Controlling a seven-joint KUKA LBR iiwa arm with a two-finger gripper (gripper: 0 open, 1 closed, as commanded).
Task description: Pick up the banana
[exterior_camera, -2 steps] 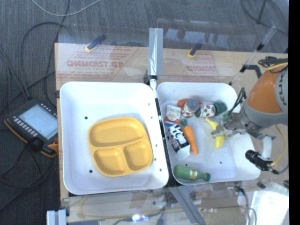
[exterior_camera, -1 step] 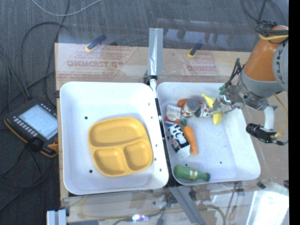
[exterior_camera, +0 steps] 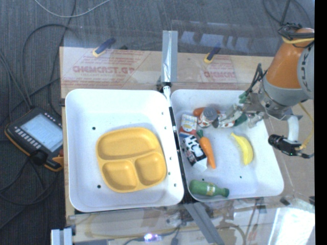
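Note:
The yellow banana [exterior_camera: 243,148] lies loose on the floor of the right bin [exterior_camera: 265,185], right of centre, its length running from upper left to lower right. My gripper [exterior_camera: 239,115] hangs over the back of that bin, just above and slightly left of the banana's upper end, and apart from it. The grey arm with its orange band [exterior_camera: 288,68] reaches in from the right behind it.
Left of the banana lie an orange carrot [exterior_camera: 207,152], a black-and-white carton [exterior_camera: 192,149], a small can [exterior_camera: 208,116] and a red-and-white packet [exterior_camera: 189,122]. A green bottle [exterior_camera: 208,189] lies at the bin's front. The left bin [exterior_camera: 82,106] holds a yellow divided tray [exterior_camera: 132,158].

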